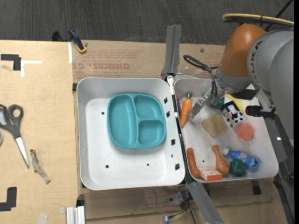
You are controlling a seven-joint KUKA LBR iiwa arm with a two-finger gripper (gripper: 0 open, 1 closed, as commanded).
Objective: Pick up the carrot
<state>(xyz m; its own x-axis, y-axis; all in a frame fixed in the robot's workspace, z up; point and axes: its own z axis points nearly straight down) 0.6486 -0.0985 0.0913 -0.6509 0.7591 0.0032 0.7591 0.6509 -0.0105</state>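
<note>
The carrot (185,110) is orange and tapered with a small green top, lying against the left wall of the right bin (268,139). The end effector (200,107) hovers just right of it, fingers spread apart, holding nothing.

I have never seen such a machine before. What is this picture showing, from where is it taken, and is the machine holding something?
One camera looks down at a slant on a bench. The big grey arm with an orange band is a robot reaching in from the right. Its two-finger gripper hangs low in the right white bin, beside the orange carrot with a green top; nothing shows between its fingers. That bin also has toy food, a pink ball and a blue bottle. The left white bin holds a teal divided plate. Scissors lie on the bench.
</note>
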